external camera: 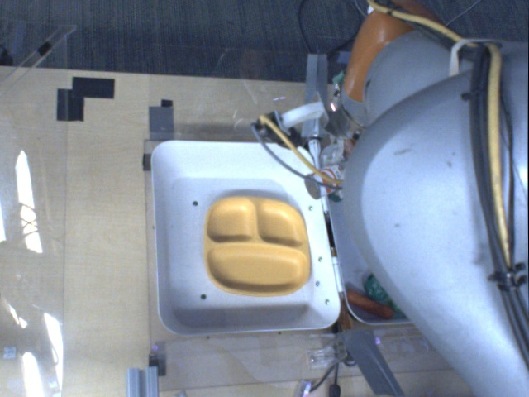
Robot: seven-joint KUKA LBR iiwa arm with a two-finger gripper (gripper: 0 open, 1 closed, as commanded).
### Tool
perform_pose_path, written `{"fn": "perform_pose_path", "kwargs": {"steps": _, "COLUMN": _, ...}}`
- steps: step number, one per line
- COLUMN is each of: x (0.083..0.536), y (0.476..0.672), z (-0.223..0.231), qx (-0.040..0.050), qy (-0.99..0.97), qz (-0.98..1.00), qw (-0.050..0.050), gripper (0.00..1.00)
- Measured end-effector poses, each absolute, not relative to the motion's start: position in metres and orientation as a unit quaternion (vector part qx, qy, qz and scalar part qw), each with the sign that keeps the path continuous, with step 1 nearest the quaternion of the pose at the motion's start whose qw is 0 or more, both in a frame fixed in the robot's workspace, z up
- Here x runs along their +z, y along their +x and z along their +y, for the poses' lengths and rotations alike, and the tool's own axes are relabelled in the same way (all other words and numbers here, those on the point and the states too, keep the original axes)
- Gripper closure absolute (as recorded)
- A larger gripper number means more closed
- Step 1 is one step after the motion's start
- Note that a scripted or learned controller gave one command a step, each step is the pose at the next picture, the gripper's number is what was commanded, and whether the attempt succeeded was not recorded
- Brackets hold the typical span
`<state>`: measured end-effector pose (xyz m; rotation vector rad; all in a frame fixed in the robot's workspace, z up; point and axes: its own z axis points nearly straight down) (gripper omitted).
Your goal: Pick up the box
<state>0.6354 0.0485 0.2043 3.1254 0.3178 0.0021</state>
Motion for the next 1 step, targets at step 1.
{"fn": "perform_pose_path", "kwargs": {"steps": 1, "x": 0.2120, "y": 0.6365, "z": 0.0482, "qx": 0.0002, "qy": 0.995, "qz": 0.102, "qw": 0.000, "gripper": 1.00}}
